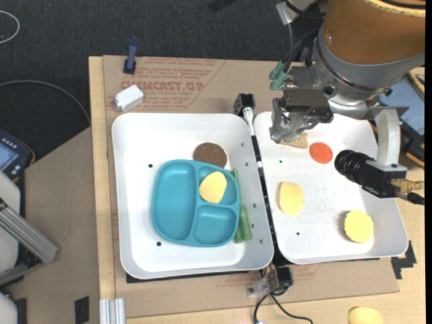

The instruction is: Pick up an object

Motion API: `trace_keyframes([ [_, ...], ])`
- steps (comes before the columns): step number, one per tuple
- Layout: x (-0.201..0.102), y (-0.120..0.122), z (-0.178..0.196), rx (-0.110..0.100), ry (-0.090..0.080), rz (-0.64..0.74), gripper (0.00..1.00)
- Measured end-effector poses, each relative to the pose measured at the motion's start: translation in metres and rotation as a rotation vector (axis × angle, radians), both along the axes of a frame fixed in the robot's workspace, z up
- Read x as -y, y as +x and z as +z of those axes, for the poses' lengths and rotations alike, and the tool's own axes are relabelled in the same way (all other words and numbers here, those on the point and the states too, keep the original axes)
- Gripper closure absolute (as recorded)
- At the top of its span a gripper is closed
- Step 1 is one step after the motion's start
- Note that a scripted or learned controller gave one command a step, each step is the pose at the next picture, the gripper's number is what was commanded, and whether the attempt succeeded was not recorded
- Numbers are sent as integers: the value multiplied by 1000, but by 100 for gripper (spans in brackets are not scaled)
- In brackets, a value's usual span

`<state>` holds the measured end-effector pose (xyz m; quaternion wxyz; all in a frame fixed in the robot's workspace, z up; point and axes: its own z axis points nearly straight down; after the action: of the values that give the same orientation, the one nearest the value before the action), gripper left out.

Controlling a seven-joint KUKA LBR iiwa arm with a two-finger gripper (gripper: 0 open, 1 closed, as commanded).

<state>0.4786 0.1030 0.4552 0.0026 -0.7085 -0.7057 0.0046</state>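
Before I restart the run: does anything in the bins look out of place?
Mostly tidy. One oddity: a green strip sits wedged on edge between the blue tray and the left bin wall, and a brown disc is half hidden behind the tray.

The tool [291, 132] partly hides a tan object [298, 140].

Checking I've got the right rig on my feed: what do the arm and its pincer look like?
The arm is bulky and rounded, with a broad orange band over grey housing. Dark cables run beside the wrist, by a small teal fitting. The pincer is a boxy dark-grey metal unit.
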Motion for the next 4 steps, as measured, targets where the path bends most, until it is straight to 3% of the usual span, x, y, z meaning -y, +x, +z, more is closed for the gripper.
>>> trace_keyframes([
  [1, 48, 0, -94, 0, 0, -2, 100],
  [2, -10, 2, -55, 14, 4, 8, 100],
  [3, 50, 1, 24, 20, 3, -2, 100],
  [4, 78, 0, -42, 2, 2, -1, 100],
])
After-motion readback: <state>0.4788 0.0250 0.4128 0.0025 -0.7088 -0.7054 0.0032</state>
